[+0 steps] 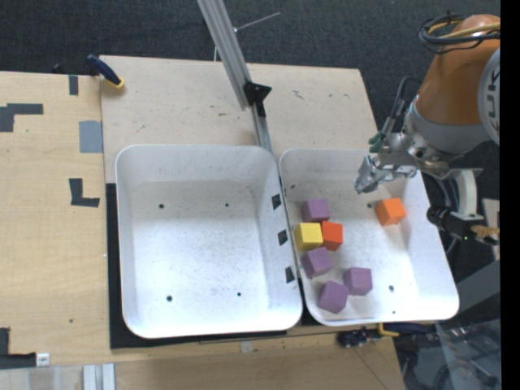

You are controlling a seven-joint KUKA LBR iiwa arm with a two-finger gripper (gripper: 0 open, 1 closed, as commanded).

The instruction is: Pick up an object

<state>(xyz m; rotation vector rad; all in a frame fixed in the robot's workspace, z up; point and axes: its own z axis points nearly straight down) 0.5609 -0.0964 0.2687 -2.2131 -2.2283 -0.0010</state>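
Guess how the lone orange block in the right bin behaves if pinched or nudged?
The orange block looks like a small matte cube, so probably light and likely to slide, not roll. Its flat faces should suit a two-sided pinch. It sits apart from the other blocks, near the end effector, so a nudge probably shifts it alone on the smooth bin floor.

The grey arm (pixel 455 128) reaches in from the right, its orange band (pixel 455 63) bulky above the wrist. The wrist bends downward and leftward, ending in the metal pincer (pixel 367 181), which points down at a slant.
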